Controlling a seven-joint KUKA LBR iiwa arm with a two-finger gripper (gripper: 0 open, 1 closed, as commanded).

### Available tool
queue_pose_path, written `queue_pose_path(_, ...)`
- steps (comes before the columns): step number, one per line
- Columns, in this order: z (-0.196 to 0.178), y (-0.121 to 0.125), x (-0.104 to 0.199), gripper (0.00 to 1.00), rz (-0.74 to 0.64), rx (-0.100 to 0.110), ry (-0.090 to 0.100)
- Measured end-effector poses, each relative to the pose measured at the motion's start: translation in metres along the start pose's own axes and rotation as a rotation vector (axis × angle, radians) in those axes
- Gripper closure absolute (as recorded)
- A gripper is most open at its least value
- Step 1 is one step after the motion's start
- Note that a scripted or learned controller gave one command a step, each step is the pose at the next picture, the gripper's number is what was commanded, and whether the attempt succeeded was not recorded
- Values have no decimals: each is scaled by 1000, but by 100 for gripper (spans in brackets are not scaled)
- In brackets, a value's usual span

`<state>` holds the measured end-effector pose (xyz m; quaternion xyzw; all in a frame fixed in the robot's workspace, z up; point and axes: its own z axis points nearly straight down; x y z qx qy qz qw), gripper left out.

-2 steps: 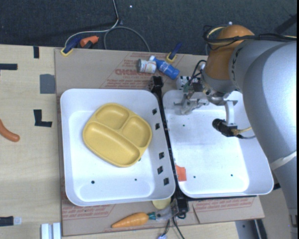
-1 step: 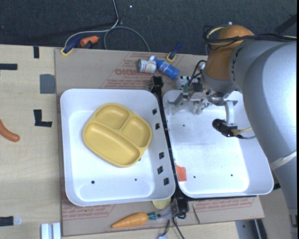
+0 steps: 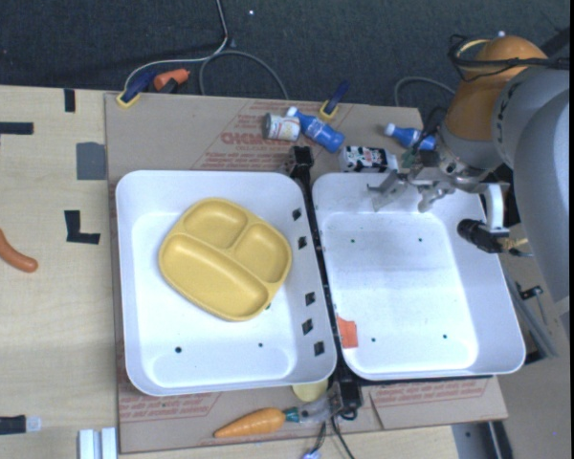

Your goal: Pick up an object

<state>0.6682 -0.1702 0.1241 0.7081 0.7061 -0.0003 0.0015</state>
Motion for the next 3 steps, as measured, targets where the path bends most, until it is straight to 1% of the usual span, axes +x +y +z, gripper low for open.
queue_pose_path(1,26,-44,74,0,-7,9,5)
queue_pose_path(2,39,1,76,0,-6,3,2)
queue_pose_path(3,-65,-73,139,0,-8,3,6)
